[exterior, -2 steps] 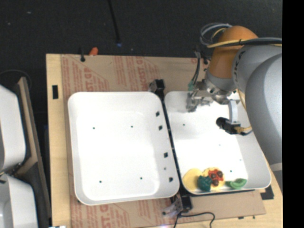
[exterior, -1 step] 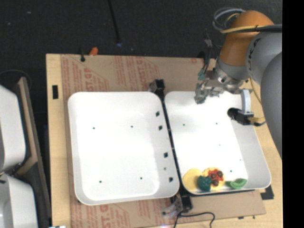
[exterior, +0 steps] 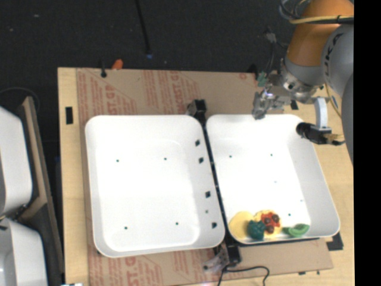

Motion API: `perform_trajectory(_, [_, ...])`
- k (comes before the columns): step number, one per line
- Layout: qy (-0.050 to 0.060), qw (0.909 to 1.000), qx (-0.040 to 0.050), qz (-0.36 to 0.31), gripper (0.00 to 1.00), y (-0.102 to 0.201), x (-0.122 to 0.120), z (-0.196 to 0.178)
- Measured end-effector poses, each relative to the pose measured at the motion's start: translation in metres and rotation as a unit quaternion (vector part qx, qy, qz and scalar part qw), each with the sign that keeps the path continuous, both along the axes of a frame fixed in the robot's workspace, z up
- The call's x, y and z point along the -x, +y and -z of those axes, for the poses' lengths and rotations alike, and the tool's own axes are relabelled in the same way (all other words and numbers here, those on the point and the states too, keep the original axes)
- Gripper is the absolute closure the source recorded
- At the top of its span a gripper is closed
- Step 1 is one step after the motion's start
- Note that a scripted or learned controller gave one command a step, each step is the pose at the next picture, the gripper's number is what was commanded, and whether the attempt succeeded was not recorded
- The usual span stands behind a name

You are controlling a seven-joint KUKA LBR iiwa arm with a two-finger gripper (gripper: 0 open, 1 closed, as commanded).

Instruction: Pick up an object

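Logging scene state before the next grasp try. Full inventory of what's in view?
white bins: 2, white, side by side on the bench; left bin, right bin
small objects: a cluster at the right bin's near edge; yellow piece, teal piece, red piece, green piece; exact count hard to tell
black clips: several, black, along the seam between the bins
cardboard sheet: 1, brown with red print, under the bins
bench: 1, light wood
cable: 1, black, over the dark floor behind the bench
arm: 1, grey with orange band, at upper right
gripper: 1, over the right bin's far edge; state of the jaws unclear
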State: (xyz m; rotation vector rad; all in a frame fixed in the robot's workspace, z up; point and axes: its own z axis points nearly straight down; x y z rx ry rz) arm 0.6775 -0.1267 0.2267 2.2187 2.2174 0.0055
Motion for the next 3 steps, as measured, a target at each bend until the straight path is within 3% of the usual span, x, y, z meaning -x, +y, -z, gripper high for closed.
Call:
perform_trajectory(1, [0.001, 1.0000, -0.0008, -0.002, 1.00, 0.046, 0.024, -0.014])
perform_trajectory(3, [0.003, 1.0000, -0.0009, -0.002, 1.00, 0.137, 0.085, 0.000])
